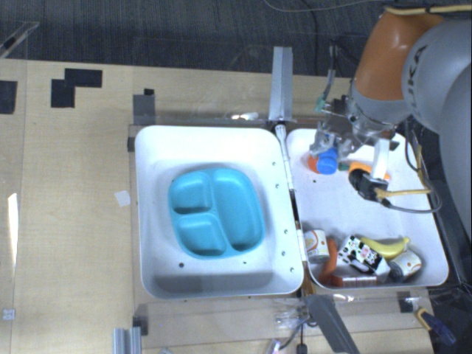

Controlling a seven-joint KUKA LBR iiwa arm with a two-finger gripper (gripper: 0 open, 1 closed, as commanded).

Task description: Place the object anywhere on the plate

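In the far corner of the right bin (420, 223), hard by the wall shared with the left bin (158, 161): gripper (329, 144) low over a small blue-and-orange object (325, 161), likely the one to move. Cannot tell whether clenched on it or released. Confirm a firm hold before rising. Lift straight up, high enough to clear both rims, then carry left and set down gently on the blue divided plate (216, 211), any compartment. Keep clear of the banana (389, 248) at the near end.
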